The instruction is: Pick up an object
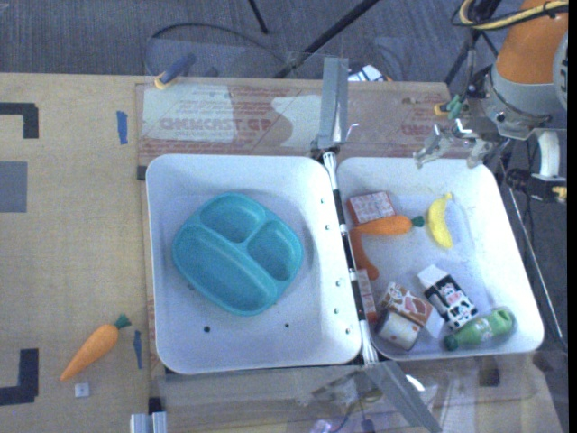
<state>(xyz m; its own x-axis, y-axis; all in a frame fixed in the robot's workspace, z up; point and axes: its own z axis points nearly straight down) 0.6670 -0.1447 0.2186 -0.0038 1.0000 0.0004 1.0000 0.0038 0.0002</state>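
Teal divided plate [239, 253]; yellow banana [440, 221]; orange carrot [385, 226]; black-and-white cow-patterned carton [450, 298]; green bottle [480, 327]; white bins [171, 188].

A teal divided plate [239, 253] lies in the middle of the left bin [180, 183], tilted slightly. On the bench [72, 242], near its front left corner, a toy carrot [90, 350] lies well apart from the bin, with a strip of blue tape [137, 348] just beside it. Another blue strip [122, 126] sits near the back edge. A printed cardboard sheet [234, 124] lies behind the bins.
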